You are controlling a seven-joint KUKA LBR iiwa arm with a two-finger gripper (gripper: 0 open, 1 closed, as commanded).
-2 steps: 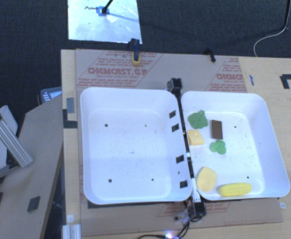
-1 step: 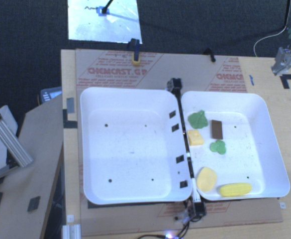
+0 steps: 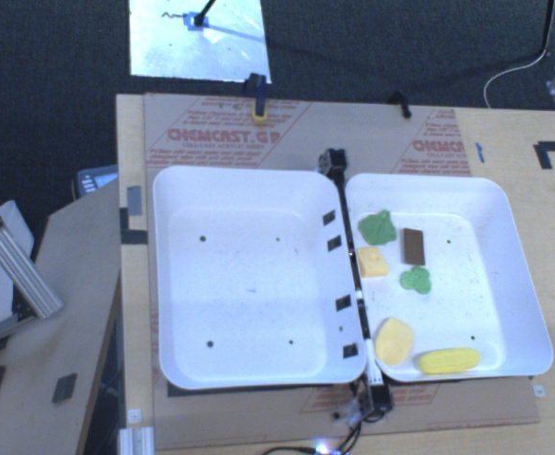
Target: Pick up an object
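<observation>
Along the right bin's (image 3: 519, 254) near edge lies a yellow banana (image 3: 449, 359), its long axis running left-right. Beside it sits a yellow lump (image 3: 394, 340); farther back, a brown block (image 3: 413, 245) stands lengthwise front-to-back between 2 green pieces (image 3: 378, 227).

six objects (image 3: 401, 282) in right bin (image 3: 519, 254), left bin (image 3: 177, 254) beside

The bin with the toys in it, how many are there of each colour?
All are in the right bin.
Green: 2, the larger green piece and the smaller green piece
Yellow: 3, the yellow block, the rounded yellow piece and the long yellow piece
Brown: 1, the brown bar
Total: 6
</observation>
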